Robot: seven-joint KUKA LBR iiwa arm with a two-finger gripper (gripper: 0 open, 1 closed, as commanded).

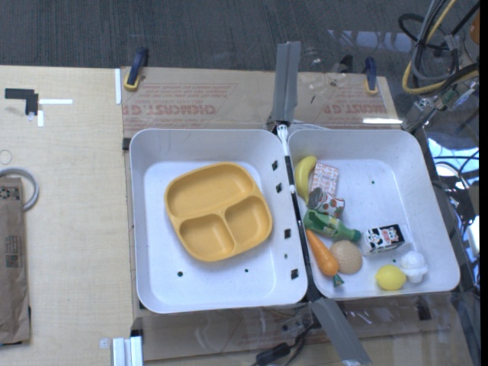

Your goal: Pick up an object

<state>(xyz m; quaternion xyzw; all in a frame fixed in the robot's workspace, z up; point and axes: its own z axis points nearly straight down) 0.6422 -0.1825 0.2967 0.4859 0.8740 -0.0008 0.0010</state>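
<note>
Yellow plastic dominates the left bin (145, 227), where a divided plate (219, 210) lies flat. My targets crowd the right bin (423, 174): a banana (305, 174), small cartons (324, 180), a green toy (329, 224), a carrot (323, 255), a tan ball (348, 258), a milk carton (383, 238), a lemon (390, 277) and a white lump (414, 264). I judge the lemon light, stiff and round, likely to roll; pinch across its middle. It sits near the front wall, with open floor on its far side. I cannot tell the gripper's state.
</note>
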